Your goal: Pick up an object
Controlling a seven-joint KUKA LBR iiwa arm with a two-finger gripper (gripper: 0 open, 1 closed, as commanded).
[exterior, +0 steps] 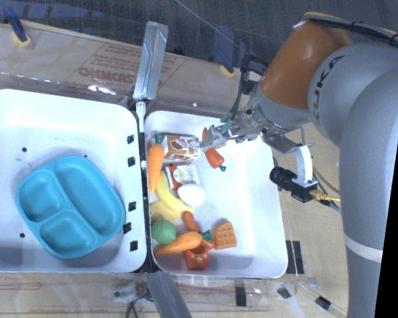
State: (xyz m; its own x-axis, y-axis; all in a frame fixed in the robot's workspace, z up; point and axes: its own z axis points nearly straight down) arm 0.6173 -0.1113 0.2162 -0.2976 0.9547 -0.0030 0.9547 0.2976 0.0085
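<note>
Nearest us looms the grey arm [368,105], its pincer [219,137] low over the far edge of the right bin [270,201]; we cannot tell whether it is wide or narrow. Just below it lies a small, glossy red toy [215,159]. Toy food [171,202] crowds that bin's left side, with bare white floor to the right. On the wooden table [313,233], the left bin [12,128] holds a blue tray [71,204].

The arm [358,74] reads "KUKA"; the board [109,68] reads "CHEMCAST".
</note>
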